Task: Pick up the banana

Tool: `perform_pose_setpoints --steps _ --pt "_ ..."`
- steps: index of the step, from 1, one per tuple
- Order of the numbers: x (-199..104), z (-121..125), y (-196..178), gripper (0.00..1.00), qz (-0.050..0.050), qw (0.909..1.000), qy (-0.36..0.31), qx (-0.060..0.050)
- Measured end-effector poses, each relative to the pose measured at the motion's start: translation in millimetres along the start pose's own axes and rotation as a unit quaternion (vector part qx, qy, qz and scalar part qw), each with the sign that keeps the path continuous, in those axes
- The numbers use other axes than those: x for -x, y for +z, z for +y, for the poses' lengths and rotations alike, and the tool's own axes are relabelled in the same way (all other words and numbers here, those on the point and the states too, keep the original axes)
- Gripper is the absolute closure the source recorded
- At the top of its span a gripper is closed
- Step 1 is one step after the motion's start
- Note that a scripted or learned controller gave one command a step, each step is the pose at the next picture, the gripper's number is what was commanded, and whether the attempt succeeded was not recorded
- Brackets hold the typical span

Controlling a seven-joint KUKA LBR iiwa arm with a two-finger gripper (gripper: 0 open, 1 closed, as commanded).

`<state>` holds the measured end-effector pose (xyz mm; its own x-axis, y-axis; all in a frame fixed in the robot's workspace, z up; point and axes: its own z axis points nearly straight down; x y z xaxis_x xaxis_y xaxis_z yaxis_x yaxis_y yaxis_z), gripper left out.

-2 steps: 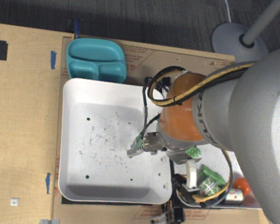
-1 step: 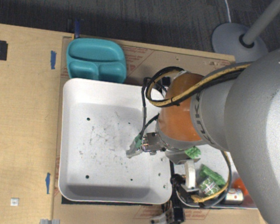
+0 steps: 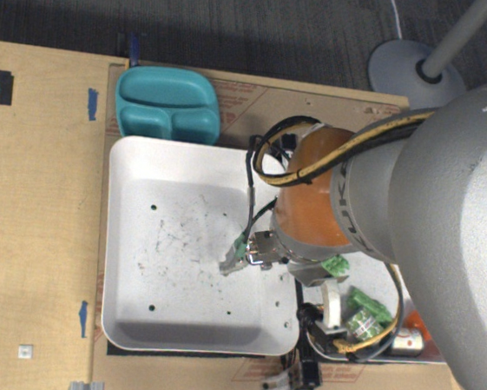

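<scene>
Bulky grey arm with orange band point(image 3: 436, 194) parked over the right-hand shallow white bin point(image 3: 382, 359) -- presumably hunting the banana, likely hidden underneath. Can't tell gripper point(image 3: 245, 256) state -- wrist blocks it.

White bin point(image 3: 136, 221): smooth plastic, scuffed floor. Teal tray point(image 3: 168, 102) behind bin: glossy plastic. Bench point(image 3: 32, 209) left of bin: matt cardboard.

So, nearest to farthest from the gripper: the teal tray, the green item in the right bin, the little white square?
1. Green item, in the right bin beside the gripper.
2. Teal tray, beyond the left bin's top edge.
3. Little white square, at the bench's bottom-left corner.
</scene>
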<state>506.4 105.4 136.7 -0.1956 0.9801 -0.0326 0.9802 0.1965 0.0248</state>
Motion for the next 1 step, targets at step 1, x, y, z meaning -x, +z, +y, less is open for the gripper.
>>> perform_pose_setpoints --steps 1 --pt "-1.0 0.2 0.5 0.0 -0.001 1.0 0.007 0.001"
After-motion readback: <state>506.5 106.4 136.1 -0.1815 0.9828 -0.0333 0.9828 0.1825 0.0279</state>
